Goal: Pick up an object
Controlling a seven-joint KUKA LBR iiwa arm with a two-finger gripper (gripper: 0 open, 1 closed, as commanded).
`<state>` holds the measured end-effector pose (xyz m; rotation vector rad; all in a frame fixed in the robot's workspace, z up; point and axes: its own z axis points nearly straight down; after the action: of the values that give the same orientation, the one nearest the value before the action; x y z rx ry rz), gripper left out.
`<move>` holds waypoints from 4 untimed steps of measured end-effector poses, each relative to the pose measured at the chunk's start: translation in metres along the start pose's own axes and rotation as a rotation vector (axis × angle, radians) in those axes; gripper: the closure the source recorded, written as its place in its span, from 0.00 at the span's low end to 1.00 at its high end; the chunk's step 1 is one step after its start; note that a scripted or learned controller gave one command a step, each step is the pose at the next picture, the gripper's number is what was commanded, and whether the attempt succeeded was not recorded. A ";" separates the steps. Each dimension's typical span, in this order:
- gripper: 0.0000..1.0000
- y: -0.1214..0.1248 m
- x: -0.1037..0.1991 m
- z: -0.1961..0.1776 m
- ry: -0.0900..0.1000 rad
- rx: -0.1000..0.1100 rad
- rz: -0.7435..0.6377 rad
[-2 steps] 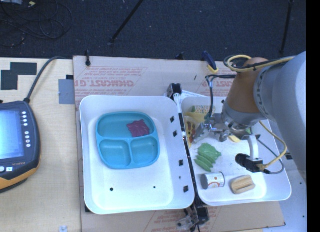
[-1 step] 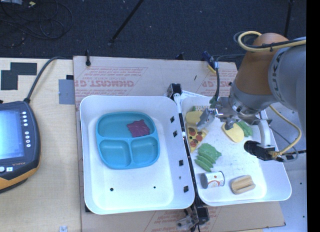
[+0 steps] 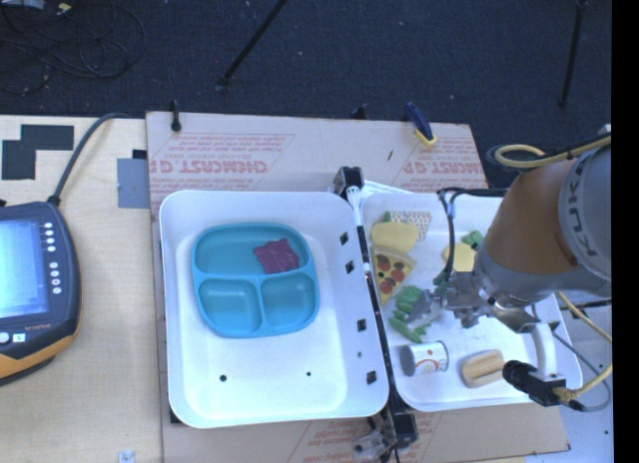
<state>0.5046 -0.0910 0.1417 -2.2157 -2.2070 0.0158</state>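
The big grey arm (image 3: 559,231) with its orange band reaches in from the right and hangs over the right bin (image 3: 519,399). Its gripper (image 3: 439,306) is low in that bin, right by some green toy pieces (image 3: 406,308) (maybe beans or peas, they are too small to tell). I cannot tell how the pincer stands, because it is small and dark and partly hidden by the arm.

The right bin has many toys in it. A yellow piece (image 3: 393,236) lies at the far left, and just near of it is a pizza slice (image 3: 390,271). Near the front edge a small white can with a red label (image 3: 426,357) lies on its side. Just right of it is a tan piece like a bread roll (image 3: 481,366).

The left bin (image 3: 200,391) holds a blue tray (image 3: 240,301) with three parts. A purple thing (image 3: 279,254) lies in the far part of the tray.

Both bins sit on a brown cardboard sheet (image 3: 250,157). On the bench at the far left lies a control pad with a screen (image 3: 30,286).
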 end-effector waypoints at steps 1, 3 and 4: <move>0.00 0.066 -0.026 -0.010 -0.004 -0.014 -0.007; 1.00 0.037 -0.012 0.046 0.001 -0.009 -0.004; 1.00 0.100 0.021 -0.050 -0.004 -0.021 -0.010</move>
<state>0.6052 -0.0707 0.1896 -2.2173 -2.2299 -0.0036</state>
